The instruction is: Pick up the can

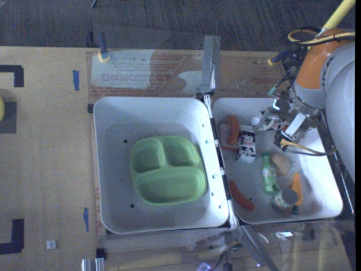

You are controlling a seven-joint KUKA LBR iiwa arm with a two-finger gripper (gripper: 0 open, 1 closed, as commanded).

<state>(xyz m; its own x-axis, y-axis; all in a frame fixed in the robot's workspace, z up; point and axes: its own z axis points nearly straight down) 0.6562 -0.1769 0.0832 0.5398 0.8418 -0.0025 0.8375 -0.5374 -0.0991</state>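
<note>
1. You see two shallow white bins side by side on the tabletop: the left bin and the right bin.
2. In the left bin lies a green divided tray, set a little toward the near side.
3. The can stands in the near part of the right bin, close to its near rim; you look down on its grey top.
4. A green bottle lies just to the left of the can and slightly farther back, and an orange piece lies just beside the can on its right.
5. A tan rounded object rests just beyond the bottle's right side.
6. A small black-and-white carton sits toward the left of the right bin, with a reddish item beside it on the left, and a red sausage-like item lies near the left near corner.
7. The arm reaches in from the right, and its claw hangs over the far part of the right bin, well apart from the can.
8. You cannot tell from this view how the claw stands, as cables and fittings crowd it.
</note>
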